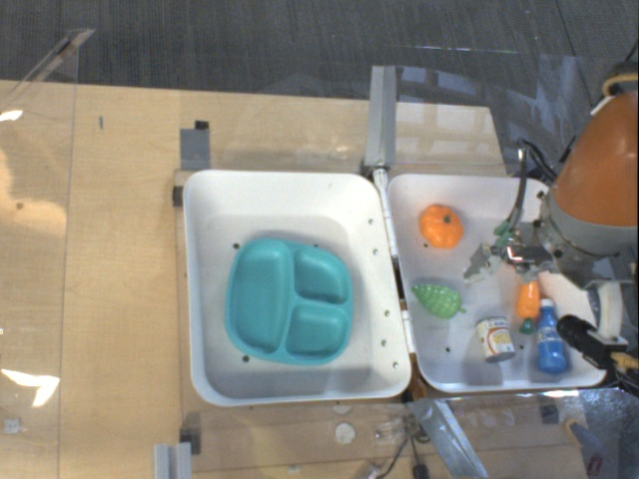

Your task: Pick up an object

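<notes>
**Arm over the right bin, nothing lifted**

Starting at the left of the frame, you see bare wooden counter [100,267]. Next comes the left bin [210,367], holding a teal divided plate [290,300] that lies flat near its middle.

Just right of center, the right bin [404,228] sits edge to edge with the first. In it you have an orange pumpkin-shaped toy [440,226] at the upper left, a green leafy piece [438,299] below it, and a small can [494,338] lower still. Toward the bin's right side, a small orange bottle [527,298] stands just above a blue bottle [549,345].

At the right edge of the frame the arm [604,168] reaches in, with the tool [491,252] hanging between the pumpkin toy and the orange bottle. You cannot tell how it is set; no item is visibly in it.
</notes>
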Action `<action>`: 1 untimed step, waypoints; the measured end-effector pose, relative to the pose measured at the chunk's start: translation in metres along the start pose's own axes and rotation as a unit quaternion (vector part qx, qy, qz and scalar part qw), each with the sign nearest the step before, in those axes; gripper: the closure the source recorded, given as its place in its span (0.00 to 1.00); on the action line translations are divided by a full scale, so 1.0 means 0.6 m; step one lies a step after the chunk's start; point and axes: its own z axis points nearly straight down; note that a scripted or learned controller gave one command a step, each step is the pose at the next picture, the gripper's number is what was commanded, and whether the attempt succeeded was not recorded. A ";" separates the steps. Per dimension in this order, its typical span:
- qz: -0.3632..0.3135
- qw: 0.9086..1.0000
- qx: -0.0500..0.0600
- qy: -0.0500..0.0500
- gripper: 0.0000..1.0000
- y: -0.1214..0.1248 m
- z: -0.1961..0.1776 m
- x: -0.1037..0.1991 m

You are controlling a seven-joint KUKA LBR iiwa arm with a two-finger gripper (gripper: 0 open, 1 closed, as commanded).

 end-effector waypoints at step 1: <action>-0.043 0.999 -0.001 -0.001 0.00 -0.025 0.061 -0.125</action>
